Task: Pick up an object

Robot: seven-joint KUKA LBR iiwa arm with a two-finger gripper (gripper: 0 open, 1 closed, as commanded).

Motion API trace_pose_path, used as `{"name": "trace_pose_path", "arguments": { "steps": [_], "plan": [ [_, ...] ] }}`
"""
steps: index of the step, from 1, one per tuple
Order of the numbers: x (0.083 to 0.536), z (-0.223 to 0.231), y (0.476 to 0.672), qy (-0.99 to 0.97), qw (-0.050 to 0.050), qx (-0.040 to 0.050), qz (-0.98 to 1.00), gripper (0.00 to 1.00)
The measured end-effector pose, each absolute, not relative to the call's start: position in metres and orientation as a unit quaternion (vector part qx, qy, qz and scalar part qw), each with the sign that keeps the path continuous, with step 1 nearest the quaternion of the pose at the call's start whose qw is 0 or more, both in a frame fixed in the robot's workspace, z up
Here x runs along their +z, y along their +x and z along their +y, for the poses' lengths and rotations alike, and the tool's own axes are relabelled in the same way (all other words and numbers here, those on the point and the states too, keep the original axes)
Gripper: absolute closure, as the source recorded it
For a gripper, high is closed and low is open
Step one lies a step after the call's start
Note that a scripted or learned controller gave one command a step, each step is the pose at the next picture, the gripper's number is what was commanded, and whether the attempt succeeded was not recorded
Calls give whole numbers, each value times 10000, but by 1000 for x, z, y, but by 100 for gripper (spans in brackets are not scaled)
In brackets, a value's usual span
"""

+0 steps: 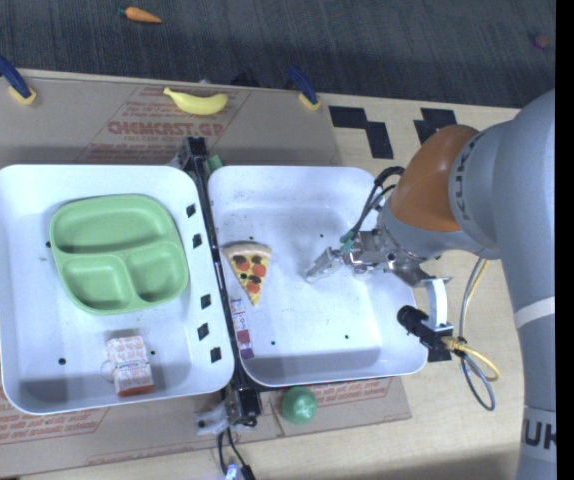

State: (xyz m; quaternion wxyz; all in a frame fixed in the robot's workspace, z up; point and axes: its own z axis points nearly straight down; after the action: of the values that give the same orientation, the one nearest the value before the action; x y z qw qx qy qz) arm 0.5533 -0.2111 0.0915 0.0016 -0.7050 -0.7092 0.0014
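Green ball [299, 404] lies below bins; cardboard [167, 128] reads "CHEMCAST GP".

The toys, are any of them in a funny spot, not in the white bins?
Yes. A yellow banana lies on the cardboard behind the bins, a green ball sits just in front of the right bin, and a small orange carrot is on the dark floor beyond the bench.

Two shallow white bins [297, 193]: smooth plastic, faintly glossy.
Green divided tray [119, 250]: matt moulded plastic.
Brown cardboard sheet under the bins [147, 118]: dull, printed in red.
Pizza-slice toy [248, 271]: smooth plastic look.
Yellow banana toy [196, 99]: slightly shiny plastic.
Two-finger gripper [319, 267]: bare silvery metal.
Grey arm casing [512, 188]: smooth, satin finish.
Orange band [429, 180]: glossy.
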Motion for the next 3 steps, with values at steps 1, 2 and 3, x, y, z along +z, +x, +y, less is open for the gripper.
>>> {"name": "trace_pose_path", "arguments": {
  "steps": [1, 2, 3],
  "plan": [
    [92, -210, 628, -7056, 5, -2, -7086, 0],
    [191, -212, 476, -7059, 5, 4, -7083, 0],
    [114, -210, 635, -7052, 23, 6, -7090, 0]
  ]
}}
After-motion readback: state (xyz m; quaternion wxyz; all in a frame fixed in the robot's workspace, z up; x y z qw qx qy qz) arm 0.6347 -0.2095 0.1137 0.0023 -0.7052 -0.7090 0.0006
